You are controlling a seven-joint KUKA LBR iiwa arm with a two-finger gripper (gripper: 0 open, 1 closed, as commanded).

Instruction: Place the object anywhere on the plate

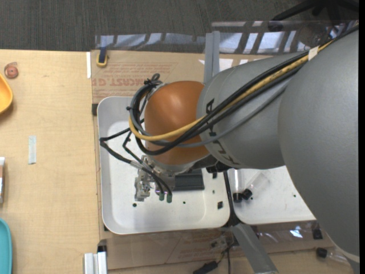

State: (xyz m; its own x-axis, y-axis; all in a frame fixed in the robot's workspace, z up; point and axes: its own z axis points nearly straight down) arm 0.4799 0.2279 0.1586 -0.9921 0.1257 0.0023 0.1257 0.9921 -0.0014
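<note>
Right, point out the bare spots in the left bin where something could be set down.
The left bin has bare floor along its near edge, from the left wall across to the right wall, below the gripper. A second bare strip runs up the left wall beside the black cables. The middle and far part are crowded: the arm's orange band hangs over them.

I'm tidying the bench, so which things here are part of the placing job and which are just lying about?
Part of the job:
- claw, low over the left bin
- arm

Lying about:
- orange item at the bench's left edge
- teal item at lower left
- right bin
</note>
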